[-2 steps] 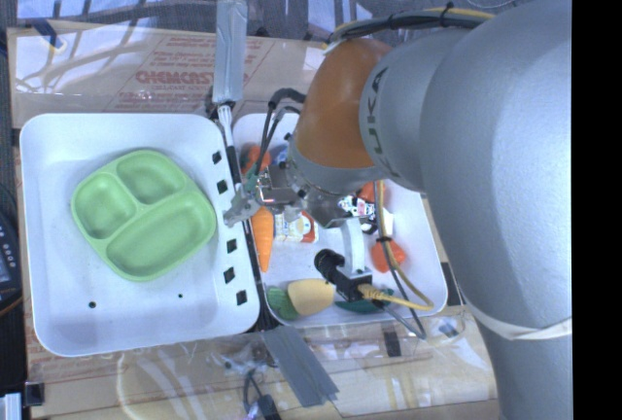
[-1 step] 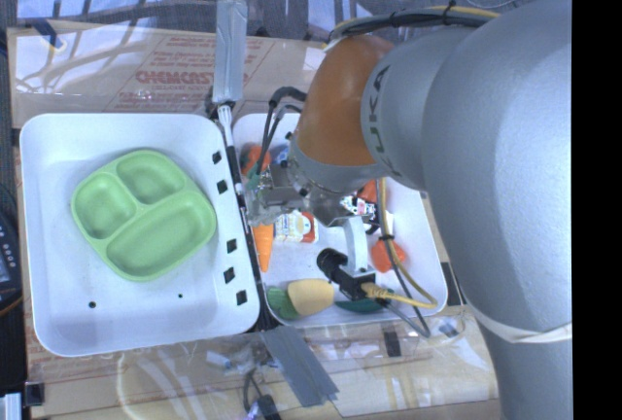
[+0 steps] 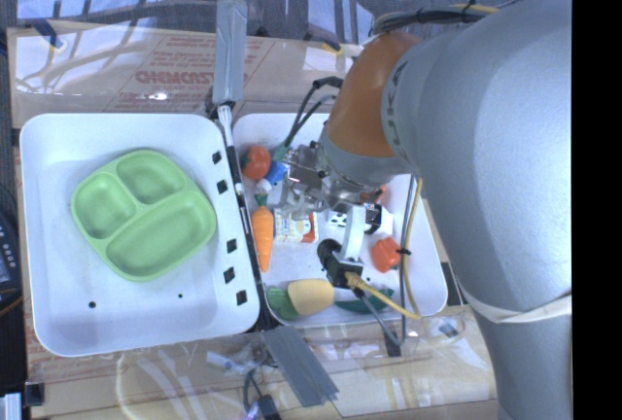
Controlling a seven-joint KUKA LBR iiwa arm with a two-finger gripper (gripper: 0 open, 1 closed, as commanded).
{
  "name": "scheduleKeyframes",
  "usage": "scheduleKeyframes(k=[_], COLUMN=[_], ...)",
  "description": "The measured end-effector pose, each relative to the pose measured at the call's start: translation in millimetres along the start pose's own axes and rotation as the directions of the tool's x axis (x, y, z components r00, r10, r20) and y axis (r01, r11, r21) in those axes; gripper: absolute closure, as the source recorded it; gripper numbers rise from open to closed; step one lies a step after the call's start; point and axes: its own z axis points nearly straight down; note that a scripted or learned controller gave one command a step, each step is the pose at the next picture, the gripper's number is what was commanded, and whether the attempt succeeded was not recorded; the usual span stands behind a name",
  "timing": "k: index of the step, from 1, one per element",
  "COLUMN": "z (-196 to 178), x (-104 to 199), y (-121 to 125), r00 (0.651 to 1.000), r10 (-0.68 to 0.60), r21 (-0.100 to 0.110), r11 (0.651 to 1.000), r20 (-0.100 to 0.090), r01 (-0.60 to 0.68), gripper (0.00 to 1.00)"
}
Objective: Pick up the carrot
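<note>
An orange carrot [image 3: 262, 236] lies lengthwise along the left wall of the right bin [image 3: 431, 284], its tip pointing toward the front. My gripper [image 3: 294, 197] hangs just right of the carrot's upper end, under the orange-banded wrist, and cables and the arm's body hide its tips. Nothing shows between gripper and carrot to tell contact.
In the left bin [image 3: 39, 214] rests a green divided plate [image 3: 144, 212]. Around the carrot in the right bin lie a small orange-red fruit [image 3: 257, 161], a red toy [image 3: 385, 254], a pale yellow item [image 3: 311, 296] and a green piece [image 3: 280, 301]. The arm covers the bin's right side.
</note>
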Motion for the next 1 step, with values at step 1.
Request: scheduleKeyframes(k=[1], z=[0.0], x=[0.2], y=[-0.1], r00=[1.000], r10=[0.000], r21=[0.000], r11=[1.000], r20=[0.000], r01=[0.000], gripper=[0.00])
